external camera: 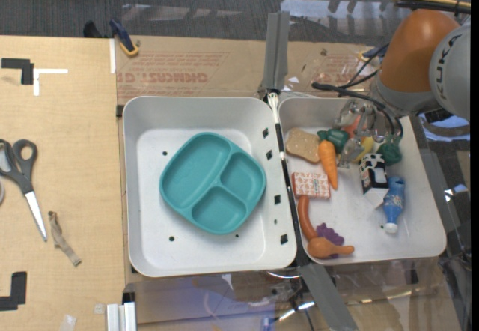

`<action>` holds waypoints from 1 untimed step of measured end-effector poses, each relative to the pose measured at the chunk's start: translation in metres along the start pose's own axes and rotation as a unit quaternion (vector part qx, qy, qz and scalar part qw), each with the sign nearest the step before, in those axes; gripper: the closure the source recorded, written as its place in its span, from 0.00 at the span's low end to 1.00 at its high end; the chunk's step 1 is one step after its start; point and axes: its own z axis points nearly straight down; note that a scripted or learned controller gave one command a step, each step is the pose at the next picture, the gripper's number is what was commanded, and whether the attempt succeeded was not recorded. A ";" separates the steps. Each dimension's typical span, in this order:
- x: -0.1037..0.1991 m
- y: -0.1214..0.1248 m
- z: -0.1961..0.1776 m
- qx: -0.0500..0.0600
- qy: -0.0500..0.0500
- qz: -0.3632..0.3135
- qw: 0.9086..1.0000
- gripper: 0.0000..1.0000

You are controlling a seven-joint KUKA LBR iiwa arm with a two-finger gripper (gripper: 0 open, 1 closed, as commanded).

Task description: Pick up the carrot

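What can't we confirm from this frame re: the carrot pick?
- Gripper: camera view, finger state unreadable amid cables and toys beneath the wrist.
- Carrot: whether anything touches its leafy end; clutter crowds it.
- Small toys beside the carrot: too small and overlapped to identify.
- Right bin: far corner covered by the arm.

Two bins sit side by side on the surface (60, 172). The left bin (138, 195) holds a divided plate (213, 182). In the right bin (419, 232), the carrot (328, 162) lies just right of a bread slice (303, 144), a sausage (305, 217) lies nearer the front, and a bottle (392, 204) lies farther right. Scissors (22, 180) lie on the surface, well left of both bins.
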 end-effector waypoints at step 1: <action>0.030 0.041 0.000 0.000 0.002 0.149 0.989 0.00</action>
